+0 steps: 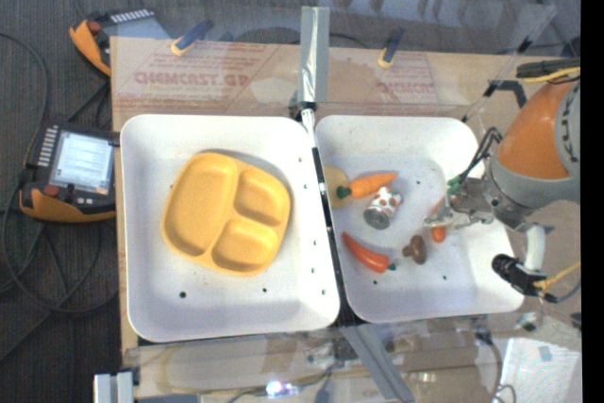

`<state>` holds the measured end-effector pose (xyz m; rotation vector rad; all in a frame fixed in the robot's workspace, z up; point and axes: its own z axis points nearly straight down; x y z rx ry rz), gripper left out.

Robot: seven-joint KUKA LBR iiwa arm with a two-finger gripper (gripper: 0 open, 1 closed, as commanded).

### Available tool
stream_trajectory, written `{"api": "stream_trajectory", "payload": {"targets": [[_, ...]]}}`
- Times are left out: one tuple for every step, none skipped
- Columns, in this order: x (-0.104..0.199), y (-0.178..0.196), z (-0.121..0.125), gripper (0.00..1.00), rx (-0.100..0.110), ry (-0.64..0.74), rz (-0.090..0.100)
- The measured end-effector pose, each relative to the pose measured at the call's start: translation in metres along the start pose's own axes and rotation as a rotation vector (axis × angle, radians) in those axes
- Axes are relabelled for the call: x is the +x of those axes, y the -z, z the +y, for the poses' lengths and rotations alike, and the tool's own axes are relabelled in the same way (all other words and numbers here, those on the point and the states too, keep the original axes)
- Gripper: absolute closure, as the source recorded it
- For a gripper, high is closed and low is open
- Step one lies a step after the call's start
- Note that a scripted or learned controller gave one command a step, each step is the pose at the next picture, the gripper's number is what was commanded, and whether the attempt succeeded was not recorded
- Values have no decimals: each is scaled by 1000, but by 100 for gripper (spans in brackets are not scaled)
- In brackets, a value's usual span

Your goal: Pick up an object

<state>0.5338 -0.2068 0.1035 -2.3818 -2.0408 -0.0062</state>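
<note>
The right bin (453, 283) holds several small objects. An orange carrot (370, 185) lies near its middle, with a small silver can (381, 209) just below it. A red pepper (366, 253) lies toward the bin's front, and a brown lump (414, 248) sits to its right. A small orange-red piece (438, 234) lies beside the brown lump. A pale yellow piece (333, 178) rests against the bin's left wall. My gripper (442, 223) reaches in from the right, low over the bin, right above the orange-red piece and close to the brown lump.
The left bin (142, 297) carries a yellow divided tray (226, 212). The arm's orange band (533, 146) hangs over the right bin's right rim. A handheld pendant (71, 170) and cables lie on the floor to the left.
</note>
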Motion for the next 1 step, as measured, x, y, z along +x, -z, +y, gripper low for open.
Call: {"api": "stream_trajectory", "payload": {"targets": [[40,95,8,100,3,116,-5]]}}
